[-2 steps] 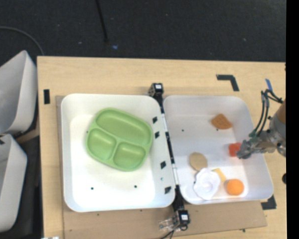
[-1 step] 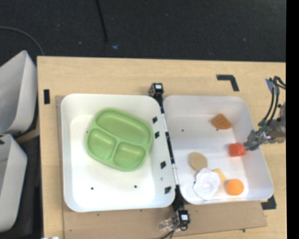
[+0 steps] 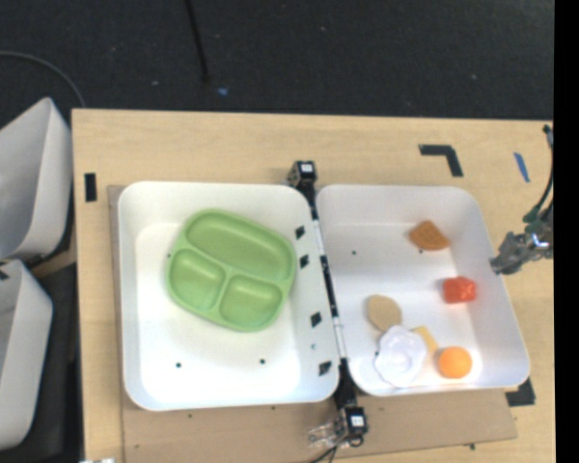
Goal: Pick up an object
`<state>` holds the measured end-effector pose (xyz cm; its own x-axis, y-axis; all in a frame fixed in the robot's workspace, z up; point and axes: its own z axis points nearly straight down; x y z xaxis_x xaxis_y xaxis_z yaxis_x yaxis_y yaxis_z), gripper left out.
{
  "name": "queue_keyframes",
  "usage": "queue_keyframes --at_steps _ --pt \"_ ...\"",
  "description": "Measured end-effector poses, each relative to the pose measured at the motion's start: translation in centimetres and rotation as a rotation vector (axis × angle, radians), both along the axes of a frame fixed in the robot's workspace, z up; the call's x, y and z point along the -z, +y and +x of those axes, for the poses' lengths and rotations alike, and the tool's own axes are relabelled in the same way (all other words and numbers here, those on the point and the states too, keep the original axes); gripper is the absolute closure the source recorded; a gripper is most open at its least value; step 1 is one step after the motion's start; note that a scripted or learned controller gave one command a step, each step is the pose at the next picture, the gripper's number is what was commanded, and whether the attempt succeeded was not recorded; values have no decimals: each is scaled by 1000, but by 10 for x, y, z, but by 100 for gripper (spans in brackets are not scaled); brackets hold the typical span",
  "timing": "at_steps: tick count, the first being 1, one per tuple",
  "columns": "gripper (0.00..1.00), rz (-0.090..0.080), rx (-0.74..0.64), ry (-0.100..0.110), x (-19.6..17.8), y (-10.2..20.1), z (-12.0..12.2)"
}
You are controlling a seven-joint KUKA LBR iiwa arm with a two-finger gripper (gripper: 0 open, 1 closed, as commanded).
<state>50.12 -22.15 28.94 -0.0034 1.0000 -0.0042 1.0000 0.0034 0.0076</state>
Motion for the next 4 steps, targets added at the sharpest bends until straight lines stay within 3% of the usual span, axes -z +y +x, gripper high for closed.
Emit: queue_keyframes --at_steps 2,4 --pt "100 4 -3 5 2 101 44" --pt "100 3 -2 6 31 198 79"
